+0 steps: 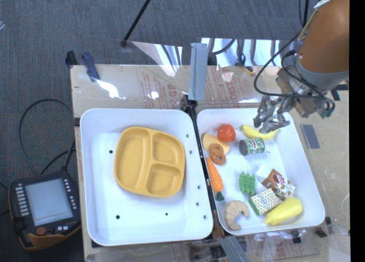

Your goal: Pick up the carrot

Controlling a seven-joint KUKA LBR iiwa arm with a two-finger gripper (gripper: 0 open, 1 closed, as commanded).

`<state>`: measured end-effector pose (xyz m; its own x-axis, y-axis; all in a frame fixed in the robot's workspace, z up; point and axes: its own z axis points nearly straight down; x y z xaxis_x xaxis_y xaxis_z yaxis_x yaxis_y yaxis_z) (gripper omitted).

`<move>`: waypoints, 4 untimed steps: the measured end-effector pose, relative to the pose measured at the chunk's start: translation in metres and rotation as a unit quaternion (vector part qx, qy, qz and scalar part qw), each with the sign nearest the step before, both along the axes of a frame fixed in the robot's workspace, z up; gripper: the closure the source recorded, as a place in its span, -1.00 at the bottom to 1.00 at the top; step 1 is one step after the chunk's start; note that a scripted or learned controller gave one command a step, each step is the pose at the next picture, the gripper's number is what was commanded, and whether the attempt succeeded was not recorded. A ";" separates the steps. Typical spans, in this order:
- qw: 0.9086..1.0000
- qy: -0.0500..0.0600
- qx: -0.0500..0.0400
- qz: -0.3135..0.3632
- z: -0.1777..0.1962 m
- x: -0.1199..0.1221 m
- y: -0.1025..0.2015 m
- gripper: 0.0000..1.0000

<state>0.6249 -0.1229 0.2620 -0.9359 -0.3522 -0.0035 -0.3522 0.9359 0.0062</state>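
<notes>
1. Now the carrot [214, 176] lies in the right bin [308, 164], hard against that bin's left wall, just beside the divider between the 2 bins. Its orange body runs near-vertically in the camera view, with the green stub at the lower end, toward the bin's front.

2. Meanwhile the gripper [270, 119] hangs over the far, upper edge of the same bin, right beside the banana [258, 132] and above the small can [251, 146]. Its fingers appear spread a little, with nothing between them, though the view is small and I would not swear to the exact gap.

3. So the relation that matters: the carrot lies down and to the left of the gripper in this view, well apart from it, with the can, the tomato [226, 132] and the pretzel [217, 153] lying between or near the straight path.

4. As I judge it, the long axis calls for the fingers to close across the carrot's narrow width, so the wrist may need turning until the jaws stand crosswise to that near-vertical line.

5. Likely trouble: the left wall leaves little room for the finger on that side, and the pretzel and a pale wedge of food [209, 142] touch or nearly touch the carrot's upper end, so a descent near the middle of the body looks safer than 1 near either tip.

6. By my reading, the pick has not begun; the approach is the step in hand.
</notes>
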 end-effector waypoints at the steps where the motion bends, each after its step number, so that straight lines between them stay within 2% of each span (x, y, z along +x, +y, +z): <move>1: 0.999 -0.006 -0.004 0.044 0.116 0.022 -0.041 1.00; 2: 1.000 0.004 -0.001 0.018 0.044 -0.034 -0.083 1.00; 3: 0.999 0.002 -0.002 -0.035 0.016 -0.086 -0.082 1.00; 4: 1.000 -0.005 -0.004 0.022 0.133 -0.097 -0.089 1.00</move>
